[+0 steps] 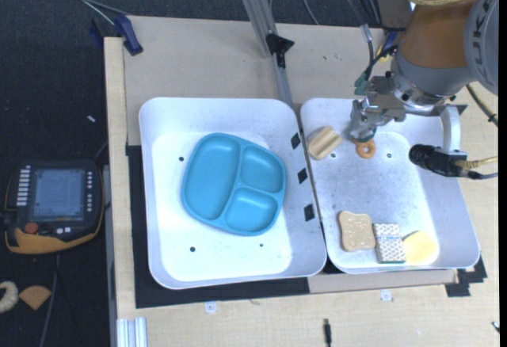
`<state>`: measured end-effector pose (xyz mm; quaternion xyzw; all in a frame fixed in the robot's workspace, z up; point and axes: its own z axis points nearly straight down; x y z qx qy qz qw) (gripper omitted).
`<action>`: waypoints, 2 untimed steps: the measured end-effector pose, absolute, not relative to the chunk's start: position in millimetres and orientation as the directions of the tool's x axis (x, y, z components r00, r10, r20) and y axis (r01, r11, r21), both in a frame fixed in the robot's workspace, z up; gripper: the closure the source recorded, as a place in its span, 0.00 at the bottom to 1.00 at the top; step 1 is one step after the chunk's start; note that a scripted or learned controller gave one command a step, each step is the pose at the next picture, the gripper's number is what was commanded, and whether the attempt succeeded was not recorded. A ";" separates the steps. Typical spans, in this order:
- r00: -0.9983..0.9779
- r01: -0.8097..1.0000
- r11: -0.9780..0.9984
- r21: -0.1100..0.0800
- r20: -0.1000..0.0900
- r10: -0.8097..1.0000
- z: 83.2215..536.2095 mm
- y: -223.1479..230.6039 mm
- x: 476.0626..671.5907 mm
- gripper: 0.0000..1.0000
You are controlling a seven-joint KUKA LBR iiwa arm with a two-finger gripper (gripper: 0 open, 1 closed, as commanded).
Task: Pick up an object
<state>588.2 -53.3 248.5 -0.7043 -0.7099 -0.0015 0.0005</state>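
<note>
Two shallow white bins are set side by side on the bench, presumably so that things can be lifted from one and dropped in the other. The left bin (158, 179) is taken up by a blue divided tray (234, 193), laid flat as a likely receiver. The right bin (444, 211) carries the loose pieces: a tan bread roll (322, 142) near its upper left corner, and a toast slice (356, 230), a patterned block (388, 243) and a yellow piece (420, 246) grouped along its near edge. The gripper (363, 130) is lowered into the right bin's upper part; whether it is closed cannot be told. A small brown ring (365, 150) is seen just below its tip, seemingly the target, with the roll just beside
</note>
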 end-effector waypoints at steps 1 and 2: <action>-0.007 1.000 0.007 0.002 0.002 1.000 253.7 5.6 591.3 1.00; -0.007 1.000 0.007 0.002 0.003 1.000 257.3 60.2 594.2 1.00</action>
